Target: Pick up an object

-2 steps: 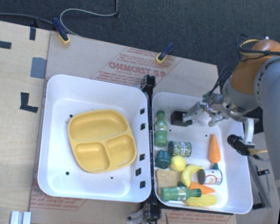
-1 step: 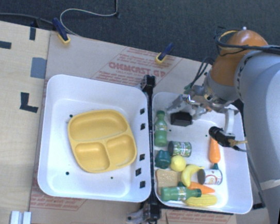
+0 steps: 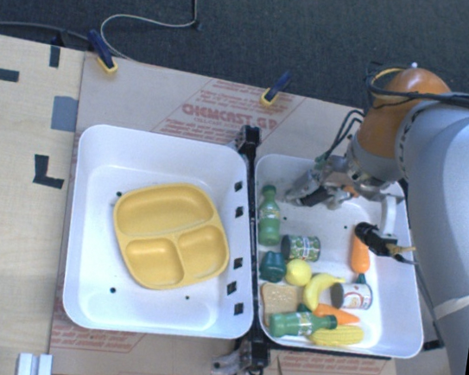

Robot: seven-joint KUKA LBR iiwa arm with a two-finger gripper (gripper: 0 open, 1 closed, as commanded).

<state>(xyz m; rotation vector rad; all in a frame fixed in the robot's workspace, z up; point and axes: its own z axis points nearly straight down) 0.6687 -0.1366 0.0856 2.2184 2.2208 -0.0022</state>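
- Object to pick: none is lifted yet; the toy food pile (image 3: 311, 290) lies in the right bin (image 3: 400, 334), below the tool (image 3: 317, 190).
- Whether the tool is apart or together, I cannot tell; nothing shows between its tips.
- The whole pick is left, I judge.
- Bare floor lies right beneath it; the green bottle (image 3: 269, 218) is just beside, the divider edge close.

Arm (image 3: 451, 197) cut off at right edge; base out of frame. Gripper (image 3: 311, 188) blurred over far end of right bin (image 3: 404, 339); finger state not determinable. Toy pile at near end overlapping: bread slice (image 3: 279, 298) partly covered by green bottle (image 3: 300, 324); can (image 3: 358, 295) half hidden behind banana (image 3: 322, 288). Label on green can (image 3: 302, 248) too small to read. Cable (image 3: 145, 25) cut off at far edge.
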